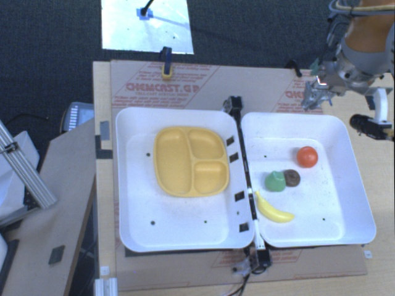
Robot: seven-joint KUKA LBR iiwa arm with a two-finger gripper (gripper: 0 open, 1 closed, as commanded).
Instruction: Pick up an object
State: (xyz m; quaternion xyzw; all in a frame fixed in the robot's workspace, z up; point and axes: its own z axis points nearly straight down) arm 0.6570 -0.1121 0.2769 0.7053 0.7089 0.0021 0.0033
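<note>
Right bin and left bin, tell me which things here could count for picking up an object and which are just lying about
For the job:
- orange-red ball, right bin
- green piece, touching the brown piece
- yellow banana, near the divider
- gripper, above the right bin's far edge

Just lying about:
- yellow divided tray, left bin
- yellow clamp on the cardboard

Grey arm [361, 54], orange band [375, 2], looping cables [338, 5]
</note>
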